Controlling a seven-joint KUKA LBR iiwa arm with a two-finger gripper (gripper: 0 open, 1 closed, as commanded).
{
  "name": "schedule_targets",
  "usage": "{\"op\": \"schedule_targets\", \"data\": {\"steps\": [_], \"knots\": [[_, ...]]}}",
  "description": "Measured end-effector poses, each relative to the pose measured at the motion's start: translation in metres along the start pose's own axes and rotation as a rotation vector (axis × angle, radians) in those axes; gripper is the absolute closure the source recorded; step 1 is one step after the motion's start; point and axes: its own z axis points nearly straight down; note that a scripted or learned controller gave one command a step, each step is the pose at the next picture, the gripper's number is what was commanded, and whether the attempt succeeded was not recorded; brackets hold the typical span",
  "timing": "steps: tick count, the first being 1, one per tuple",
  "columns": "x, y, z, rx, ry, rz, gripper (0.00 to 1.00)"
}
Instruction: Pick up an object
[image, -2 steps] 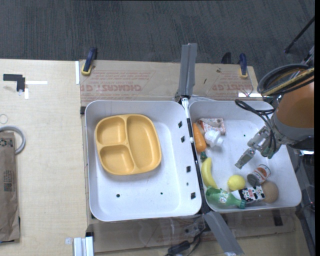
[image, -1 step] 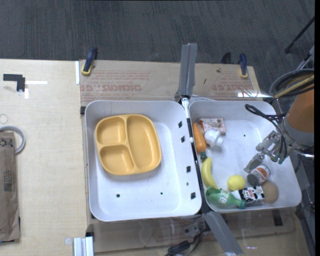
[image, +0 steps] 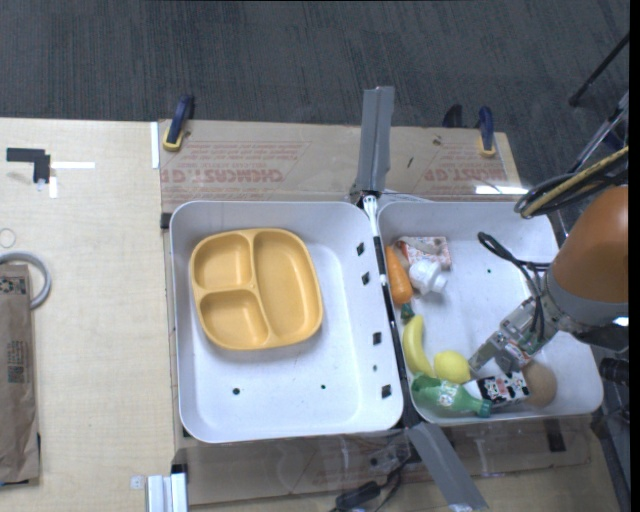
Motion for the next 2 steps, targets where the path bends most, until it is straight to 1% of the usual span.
{"op": "schedule_targets", "data": {"steps": [1, 2], "knots": [[0.015, 0.085, -0.001, -0.001, -0.004, 0.198, 0.0], [0.051, 0.008, 0.0, 0.001, -0.001, 0.14, 0.0]]}}
